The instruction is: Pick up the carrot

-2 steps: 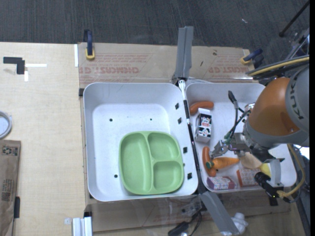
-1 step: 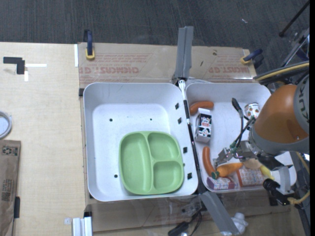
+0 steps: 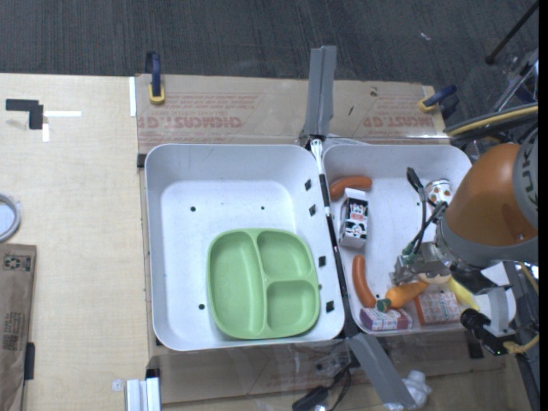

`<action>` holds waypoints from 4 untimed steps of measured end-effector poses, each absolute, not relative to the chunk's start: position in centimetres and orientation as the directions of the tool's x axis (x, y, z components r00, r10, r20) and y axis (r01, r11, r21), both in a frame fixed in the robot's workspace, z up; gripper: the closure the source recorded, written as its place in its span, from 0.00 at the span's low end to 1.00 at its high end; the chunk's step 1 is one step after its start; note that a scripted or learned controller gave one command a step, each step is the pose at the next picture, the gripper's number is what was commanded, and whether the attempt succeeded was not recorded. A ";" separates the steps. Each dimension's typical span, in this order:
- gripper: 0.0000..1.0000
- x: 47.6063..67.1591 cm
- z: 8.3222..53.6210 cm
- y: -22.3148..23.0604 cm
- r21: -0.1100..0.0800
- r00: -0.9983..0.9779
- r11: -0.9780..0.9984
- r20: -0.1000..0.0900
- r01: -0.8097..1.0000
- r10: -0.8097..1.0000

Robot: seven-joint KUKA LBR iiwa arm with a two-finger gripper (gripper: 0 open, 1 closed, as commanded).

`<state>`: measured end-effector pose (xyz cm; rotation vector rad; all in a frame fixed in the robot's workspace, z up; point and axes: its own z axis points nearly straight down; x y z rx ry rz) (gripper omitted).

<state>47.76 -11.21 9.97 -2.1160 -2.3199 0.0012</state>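
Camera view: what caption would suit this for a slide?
Robot arm's gripper poised right above the carrot in the right bin; green plate in the left.

Orange carrot (image 3: 406,295), green divided plate (image 3: 263,282), white bins (image 3: 171,229); cow-patterned black-and-white carton (image 3: 354,220), yellow banana (image 3: 463,294)

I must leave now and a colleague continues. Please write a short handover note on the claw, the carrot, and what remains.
Claw: low in the right bin, just above the carrot; open or shut cannot be told.
Carrot: lying near the bin's front edge, between the boxed items and a banana.
Done: approach to the carrot.
Left: grasp it and lift; no grasp is visible yet.
Left bin holds a green divided plate.
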 end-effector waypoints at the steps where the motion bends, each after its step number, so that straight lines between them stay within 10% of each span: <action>1: 1.00 53.7 19.1 -5.1 -0.001 -0.340 0.340 0.000 0.940 0.940; 2: 0.00 53.6 19.1 -5.1 -0.001 -0.340 0.340 0.000 0.940 0.940; 3: 0.00 47.8 15.0 -10.3 -0.002 -0.461 0.461 0.001 0.887 0.887; 4: 0.00 51.3 13.2 -13.5 -0.001 -0.372 0.372 0.000 0.928 0.928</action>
